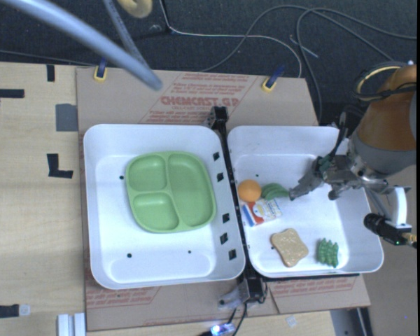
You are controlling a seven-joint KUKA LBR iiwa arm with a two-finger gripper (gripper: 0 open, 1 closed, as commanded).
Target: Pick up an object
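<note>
The arm enters from the right over the right-hand bin (350, 138); the pincer (299, 188) reaches leftward toward the cluster against the bin's left wall; whether it is spread or closed cannot be told from this view, and nothing is seen in its hold.

Candidate objects, all in the right-hand bin: an orange ball (249, 191) beside the divider; a green leafy toy vegetable (274, 191) just right of it and nearest the pincer tip; a small printed carton (261, 211) just below both, lying flat; a slice of toy bread (289, 246) further toward the front; a green ridged toy (327, 252) just beside the bread, near the front right corner. The left-hand bin (98, 187) carries a green divided plate (171, 191), well apart from the arm.

Judgement on handling: all appear to be light play-food pieces, probably plastic or foam; none looks fragile. The ball is likely smooth and apt to roll or squirt out; it wants a grip across its widest part. The leafy vegetable seems the nearest target; its irregular shape should offer purchase across the narrow body. The carton and bread lie flat and low; edges are the only hold, and a miss is probable. The crowding of ball, vegetable and carton risks nudging a neighbour.
</note>
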